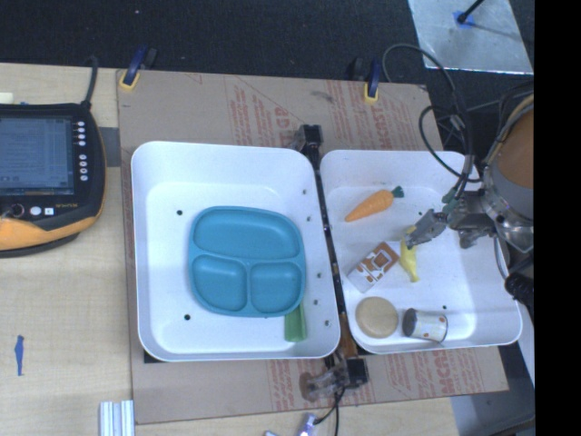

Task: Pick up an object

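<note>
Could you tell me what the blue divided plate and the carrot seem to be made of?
The blue divided plate looks like moulded plastic: uniform colour, rounded compartments, soft sheen. The carrot seems a plastic or rubber toy, given its flat, even orange and neat green tip, though that stays uncertain.

Both white bins, the left bin [145,243] and the right bin [454,166], look like smooth plastic with a soft sheen. The blue divided plate [245,260] is smooth, matt plastic. Under the bins lies a brown cardboard sheet [227,107], matt and printed, on a pale wood-grain bench [54,334]. The orange carrot [372,204] looks like smooth plastic. The gripper [425,232] appears dull grey metal.
</note>
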Controlling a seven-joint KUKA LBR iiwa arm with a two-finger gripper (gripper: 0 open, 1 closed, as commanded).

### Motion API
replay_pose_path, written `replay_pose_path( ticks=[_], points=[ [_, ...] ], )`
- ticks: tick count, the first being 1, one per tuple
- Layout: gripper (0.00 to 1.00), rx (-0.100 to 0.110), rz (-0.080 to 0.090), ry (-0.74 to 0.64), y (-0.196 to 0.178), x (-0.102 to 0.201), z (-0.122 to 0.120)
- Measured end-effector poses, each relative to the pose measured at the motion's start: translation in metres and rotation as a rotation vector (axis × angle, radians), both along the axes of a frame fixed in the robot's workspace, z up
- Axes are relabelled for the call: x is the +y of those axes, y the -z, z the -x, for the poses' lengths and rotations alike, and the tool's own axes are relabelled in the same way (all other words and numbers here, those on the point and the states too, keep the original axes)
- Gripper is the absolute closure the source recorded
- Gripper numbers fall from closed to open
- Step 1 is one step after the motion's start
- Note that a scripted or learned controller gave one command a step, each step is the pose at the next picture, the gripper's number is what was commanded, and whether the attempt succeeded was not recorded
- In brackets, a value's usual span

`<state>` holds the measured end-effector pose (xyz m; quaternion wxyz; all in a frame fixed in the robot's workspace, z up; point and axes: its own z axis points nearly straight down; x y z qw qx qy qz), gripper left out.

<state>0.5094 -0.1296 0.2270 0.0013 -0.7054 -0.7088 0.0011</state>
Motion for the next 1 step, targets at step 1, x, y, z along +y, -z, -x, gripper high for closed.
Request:
replay_pose_path(
  ticks=[1],
  points=[
    [0.00,0.001,0.002,-0.002,0.1355,-0.0003,-0.0518]
  ],
)
